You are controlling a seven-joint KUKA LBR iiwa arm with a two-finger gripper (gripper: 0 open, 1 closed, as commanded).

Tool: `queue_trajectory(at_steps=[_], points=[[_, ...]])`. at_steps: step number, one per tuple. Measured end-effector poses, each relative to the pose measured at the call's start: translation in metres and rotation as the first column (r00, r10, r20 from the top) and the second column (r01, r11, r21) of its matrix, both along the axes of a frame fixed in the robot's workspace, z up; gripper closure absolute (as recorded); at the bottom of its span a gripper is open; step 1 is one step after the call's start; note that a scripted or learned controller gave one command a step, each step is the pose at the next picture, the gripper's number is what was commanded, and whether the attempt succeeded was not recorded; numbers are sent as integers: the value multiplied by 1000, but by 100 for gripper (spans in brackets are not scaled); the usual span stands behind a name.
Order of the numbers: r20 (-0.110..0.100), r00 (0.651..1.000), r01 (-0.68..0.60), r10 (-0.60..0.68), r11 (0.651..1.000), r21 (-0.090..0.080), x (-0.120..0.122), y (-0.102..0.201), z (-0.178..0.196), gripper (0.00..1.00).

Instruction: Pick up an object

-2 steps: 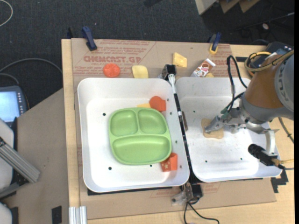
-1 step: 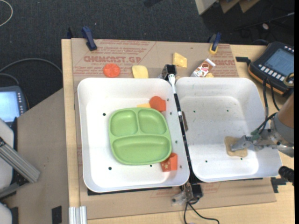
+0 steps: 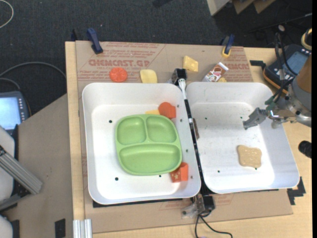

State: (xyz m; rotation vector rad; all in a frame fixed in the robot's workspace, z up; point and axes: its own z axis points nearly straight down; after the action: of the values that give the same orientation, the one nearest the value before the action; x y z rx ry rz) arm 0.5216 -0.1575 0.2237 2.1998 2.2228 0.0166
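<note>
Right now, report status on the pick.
Gripper over the right bin, holding nothing. Tan cookie-shaped piece lies loose on the bin floor, nearer the camera than the gripper. Nothing between them.

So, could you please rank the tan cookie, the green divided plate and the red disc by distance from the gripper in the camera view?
From the gripper:
1. Tan cookie, same right bin, just below.
2. Green divided plate, left bin.
3. Red disc, on the cardboard above the left bin.

The green plate (image 3: 147,145) is hiding part of a yellow piece (image 3: 152,112) and an orange block (image 3: 180,172).
</note>
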Motion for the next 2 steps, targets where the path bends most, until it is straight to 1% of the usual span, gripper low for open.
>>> queue_trajectory(at_steps=[1, 2], points=[[-30, 999, 14, -14, 1000, 5, -22, -34, -126, 0], [-15, 1000, 12, -12, 1000, 1, -17, -33, -108, 100]])
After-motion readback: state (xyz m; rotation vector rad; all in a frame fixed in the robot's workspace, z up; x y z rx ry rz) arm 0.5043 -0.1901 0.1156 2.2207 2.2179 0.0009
